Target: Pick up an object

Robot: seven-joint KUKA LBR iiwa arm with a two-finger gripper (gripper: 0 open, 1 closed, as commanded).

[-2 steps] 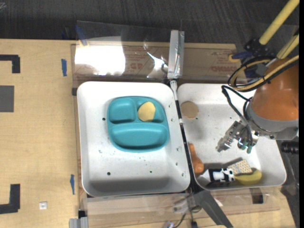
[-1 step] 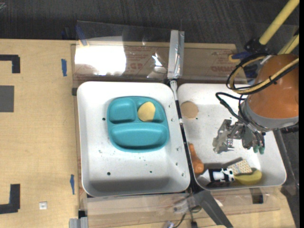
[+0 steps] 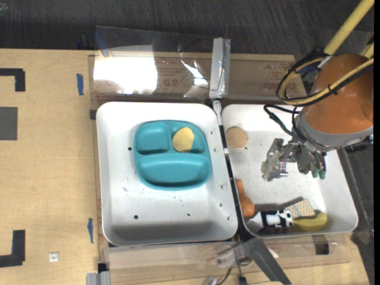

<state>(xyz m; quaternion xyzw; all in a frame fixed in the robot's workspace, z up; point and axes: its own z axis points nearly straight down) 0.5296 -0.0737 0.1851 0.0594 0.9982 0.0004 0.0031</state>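
A grey robot arm with an orange band enters from the right of the frame, and its gripper (image 3: 279, 162) hangs over the middle of the right bin (image 3: 344, 186), its 2 fingers spread a little with nothing between them and touching no object. Along that bin's lower edge lie a banana (image 3: 313, 221), a small black and white toy (image 3: 274, 218) and a carrot (image 3: 244, 200), with a tan round piece (image 3: 236, 138) at its upper left. The left bin (image 3: 113, 177) holds a teal divided plate (image 3: 172, 154) with a yellow round item (image 3: 183, 139) in its upper right compartment.
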